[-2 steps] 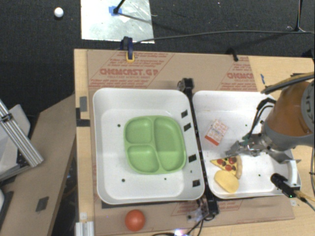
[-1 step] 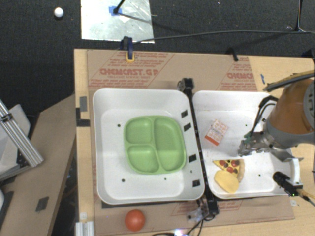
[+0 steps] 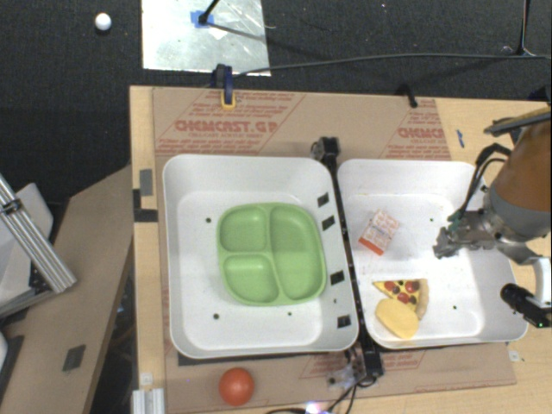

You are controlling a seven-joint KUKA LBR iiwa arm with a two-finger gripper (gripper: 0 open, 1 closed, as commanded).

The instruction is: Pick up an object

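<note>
Poised low over the right-hand shallow white bin [image 3: 414,178], the grey two-finger gripper [image 3: 450,241] is seen near that bin's right wall; how it is set cannot be told. Nothing is visibly held. Toward the bin's middle, a small white-and-red paper packet [image 3: 379,231] lies flat: judged light and crushable, best pinched across its narrow width. Nearer the bin's front wall rests a toy pizza slice [image 3: 402,307], judged rigid, smooth plastic, to be taken across its sides.
</note>
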